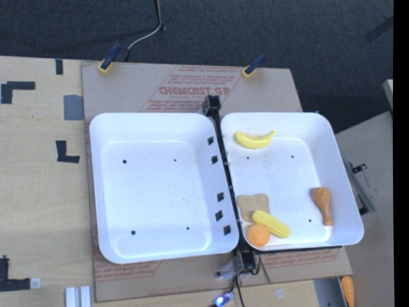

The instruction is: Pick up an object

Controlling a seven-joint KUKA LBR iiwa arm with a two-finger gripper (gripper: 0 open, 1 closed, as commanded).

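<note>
down at the lower right corner of the frame, a small sliver of orange [347,291] pokes up from the bottom edge, rounded at its top. it matches the orange band above my wrist, though too little shows to be sure. just left of it sits a slanted grey strip [326,292]; i can't tell if that's my arm.
</note>
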